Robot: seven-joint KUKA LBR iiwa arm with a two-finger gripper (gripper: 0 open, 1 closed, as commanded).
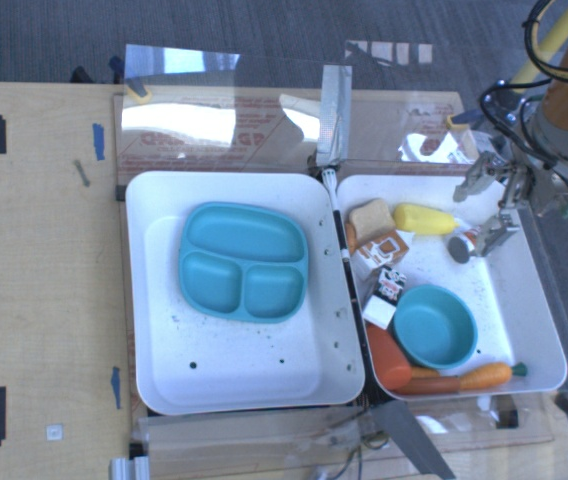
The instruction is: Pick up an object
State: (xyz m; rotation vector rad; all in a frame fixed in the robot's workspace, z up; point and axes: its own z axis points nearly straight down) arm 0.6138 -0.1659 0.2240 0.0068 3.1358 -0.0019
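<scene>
The gripper (pixel 486 213) hangs over the far right part of the right bin (pixel 542 308), its fingers spread wide with nothing between them. Just left of it lies a yellow banana (pixel 423 219), beside a brown bread slice (pixel 369 219). Nearer sits a blue bowl (pixel 435 325), with a carrot (pixel 464 377) along the near edge. The left bin (pixel 154 298) holds a blue divided plate (pixel 243 261).

Blue bowl (pixel 435 326) hides the carrot's (pixel 469 376) left end (arm (pixel 564 58) cropped).
</scene>
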